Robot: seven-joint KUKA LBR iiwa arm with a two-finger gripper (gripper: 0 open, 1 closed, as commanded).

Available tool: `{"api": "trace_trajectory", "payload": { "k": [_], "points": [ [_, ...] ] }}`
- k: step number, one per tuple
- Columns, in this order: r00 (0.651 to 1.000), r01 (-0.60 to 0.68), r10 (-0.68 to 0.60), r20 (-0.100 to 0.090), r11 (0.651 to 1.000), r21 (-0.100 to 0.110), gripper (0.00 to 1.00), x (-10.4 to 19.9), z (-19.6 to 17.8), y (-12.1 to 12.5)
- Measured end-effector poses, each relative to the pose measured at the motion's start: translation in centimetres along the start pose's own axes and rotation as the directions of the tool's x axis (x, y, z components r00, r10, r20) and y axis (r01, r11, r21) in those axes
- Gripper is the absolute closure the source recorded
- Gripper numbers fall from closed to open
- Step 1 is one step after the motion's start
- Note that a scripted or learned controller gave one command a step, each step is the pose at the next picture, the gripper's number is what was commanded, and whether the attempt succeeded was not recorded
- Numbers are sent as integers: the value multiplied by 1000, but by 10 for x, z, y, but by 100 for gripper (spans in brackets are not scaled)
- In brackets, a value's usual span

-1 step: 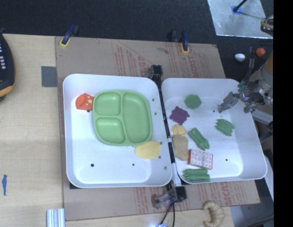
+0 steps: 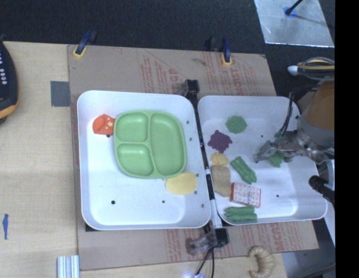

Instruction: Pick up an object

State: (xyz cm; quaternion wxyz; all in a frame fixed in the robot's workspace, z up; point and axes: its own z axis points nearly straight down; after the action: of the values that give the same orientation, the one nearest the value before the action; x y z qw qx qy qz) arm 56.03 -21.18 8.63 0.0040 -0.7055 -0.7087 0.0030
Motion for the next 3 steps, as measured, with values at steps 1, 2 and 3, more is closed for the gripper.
{"api": "trace_trajectory", "payload": {
  "k": [1, 2, 3],
  "points": [
    [1000, 1, -1, 4, 1000, -7, 100, -1, -17, 2],
    [1000, 7, -7, 1, 1000, -17, 100, 67, -72, 76],
    [1000, 0, 0, 1, 1000, -7, 0, 62, -69, 71]
  ]
}}
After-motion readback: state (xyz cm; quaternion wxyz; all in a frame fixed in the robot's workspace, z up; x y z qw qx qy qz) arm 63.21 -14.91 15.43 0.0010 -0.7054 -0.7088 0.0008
